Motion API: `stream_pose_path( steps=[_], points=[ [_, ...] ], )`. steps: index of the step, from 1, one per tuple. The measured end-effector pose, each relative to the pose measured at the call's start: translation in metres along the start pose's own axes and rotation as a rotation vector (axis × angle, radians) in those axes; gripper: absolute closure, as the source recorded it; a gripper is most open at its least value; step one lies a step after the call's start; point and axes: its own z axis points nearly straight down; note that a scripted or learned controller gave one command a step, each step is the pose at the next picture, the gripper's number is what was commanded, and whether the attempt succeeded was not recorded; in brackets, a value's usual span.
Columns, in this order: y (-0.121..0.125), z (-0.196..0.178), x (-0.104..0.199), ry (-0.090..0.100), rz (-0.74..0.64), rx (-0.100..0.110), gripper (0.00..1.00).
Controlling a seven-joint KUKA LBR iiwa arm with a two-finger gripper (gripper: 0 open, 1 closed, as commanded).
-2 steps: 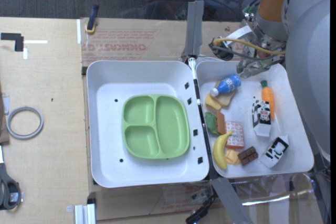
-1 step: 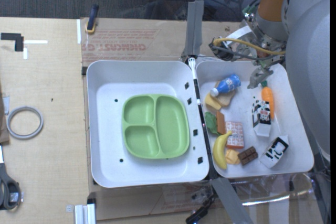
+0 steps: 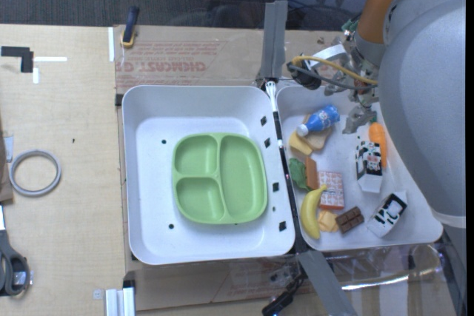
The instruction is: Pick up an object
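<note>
1. Gripper (image 3: 361, 115) sits at the 12 o'clock end of the right bin (image 3: 415, 229), under the grey arm (image 3: 429, 85); its state can't be told here, the arm body and cables hide most of it.
2. Nothing visibly held.
3. Nearest candidate: small blue-and-white bottle (image 3: 321, 119), lying on its side just at 9 o'clock of the gripper, touching a tan wedge (image 3: 301, 144).
4. Bottle looks like light toy plastic, stiff, smooth and rounded, so likely to roll or slip; best taken across the middle of the body, not the cap.
5. Orange carrot-like piece (image 3: 377, 137) at 5 o'clock of the gripper, against the black-and-white carton (image 3: 369, 163); probably hard plastic, tapered, could squirt out of a pinch.
6. Banana (image 3: 312, 209) at the bin's 7 o'clock, beside the chocolate bar (image 3: 349, 219); curved, light, grip mid-curve.
7. Left bin (image 3: 141, 181) carries a green divided tray (image 3: 221, 178), well apart from the gripper.
8. Items are crowded, so a neighbour may get nudged.
</note>
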Motion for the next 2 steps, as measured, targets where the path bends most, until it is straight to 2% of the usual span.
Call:
stream_pose_path(
  steps=[1, 2],
  points=[
    [0.0277, 0.0994, -0.0027, 0.0, -0.036, -0.002, 0.0],
    [0.0271, 0.0997, -0.0026, -0.001, -0.037, -0.002, 0.0]
  ],
)
